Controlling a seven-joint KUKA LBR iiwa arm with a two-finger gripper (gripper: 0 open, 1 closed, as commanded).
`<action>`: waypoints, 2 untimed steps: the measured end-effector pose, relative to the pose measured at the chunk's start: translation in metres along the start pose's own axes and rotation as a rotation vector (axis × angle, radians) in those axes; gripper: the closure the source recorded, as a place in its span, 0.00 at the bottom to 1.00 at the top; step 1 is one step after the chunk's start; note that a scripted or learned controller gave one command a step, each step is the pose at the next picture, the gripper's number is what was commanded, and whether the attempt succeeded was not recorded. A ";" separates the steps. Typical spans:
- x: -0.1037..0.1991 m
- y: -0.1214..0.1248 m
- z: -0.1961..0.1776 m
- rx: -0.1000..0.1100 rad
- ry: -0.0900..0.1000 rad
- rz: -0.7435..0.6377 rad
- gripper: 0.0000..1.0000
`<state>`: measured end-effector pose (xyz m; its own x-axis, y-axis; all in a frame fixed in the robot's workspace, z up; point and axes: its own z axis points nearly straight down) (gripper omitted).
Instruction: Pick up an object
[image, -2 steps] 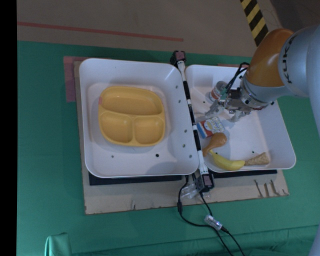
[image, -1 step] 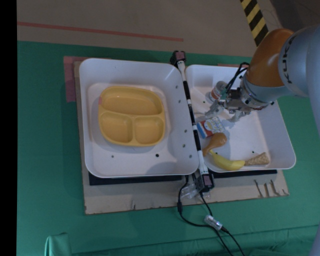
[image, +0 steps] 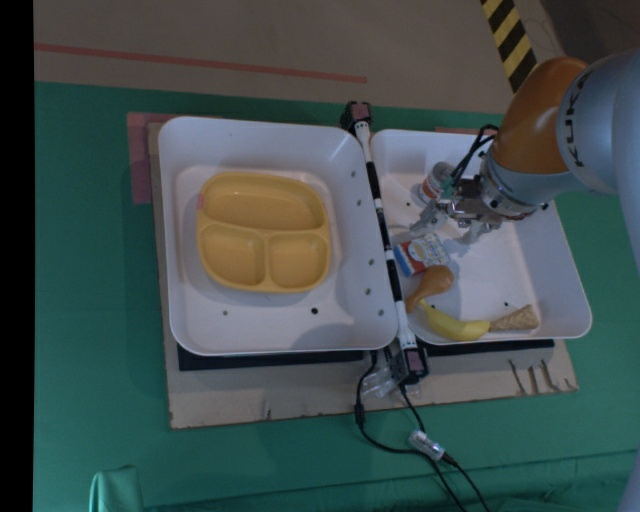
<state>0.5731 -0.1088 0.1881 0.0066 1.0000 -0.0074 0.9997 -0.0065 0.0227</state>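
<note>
Objects for picking lie in the right bin (image: 560, 290): a carton, a drumstick, a banana, a cone and a small can. We start with the biggest thing, the green tabletop (image: 90, 300), which carries a cardboard sheet (image: 300, 400) under two white bins set side by side. We see the grey arm (image: 580, 110) with its orange band reaching in from the right over the right bin. The left bin (image: 260, 330) holds a yellow divided plate (image: 264, 231), lying flat near its middle. Our tool (image: 447, 218) hangs above the left part of the right bin, its fingers spread apart with nothing between them. Just below it lies the carton (image: 418, 253), white with red and blue print, near the bin's left wall. The drumstick (image: 430, 283) lies touching the carton's lower edge. The banana (image: 455, 324) lies along the near wall, and the cone (image: 515, 319) sits just beside its right end. The can (image: 434, 186) stands close to the tool's upper left side. A black cable (image: 385, 435) runs off the cardboard toward the near edge.
</note>
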 end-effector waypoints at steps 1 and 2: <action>0.000 0.000 0.000 0.000 0.000 0.000 0.00; 0.000 0.000 0.000 0.000 0.000 0.000 0.00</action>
<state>0.5731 -0.1088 0.1881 0.0066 1.0000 -0.0074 0.9997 -0.0064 0.0227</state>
